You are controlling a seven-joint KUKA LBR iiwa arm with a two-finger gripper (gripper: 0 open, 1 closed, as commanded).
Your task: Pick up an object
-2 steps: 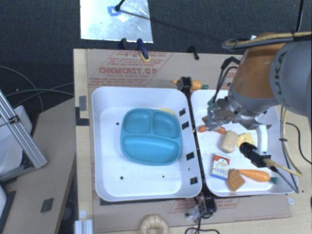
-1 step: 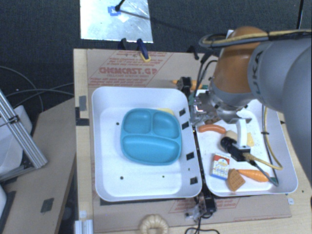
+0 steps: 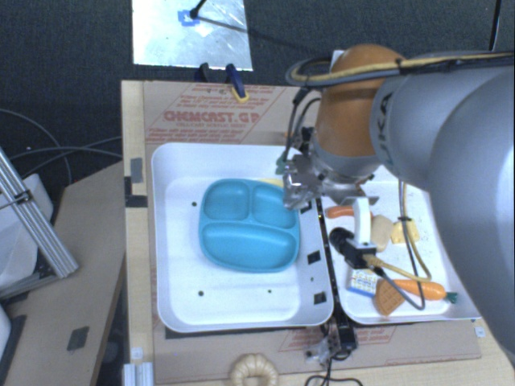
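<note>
My gripper [image 3: 296, 190] hangs low over the right edge of the left bin [image 3: 173, 215], just above the upper right corner of a blue divided plate [image 3: 245, 225] that lies flat there. A sliver of something yellow [image 3: 273, 182] shows at the plate's far edge beside the gripper. In the right bin [image 3: 434, 316] lie an orange carrot [image 3: 420, 288], a brown waffle-like piece [image 3: 389, 299], a small blue and white box [image 3: 364, 281], a short red-orange item [image 3: 339, 212] and pale bread-like pieces [image 3: 398, 232]. The arm's grey and orange body hides the far part of the right bin.
The two bins meet along a dark divider [image 3: 326, 248]. They rest on a cardboard sheet [image 3: 209, 115] with a blue clamp [image 3: 236, 83] at its far edge. A beige ring [image 3: 256, 370] lies on the front of the bench.
</note>
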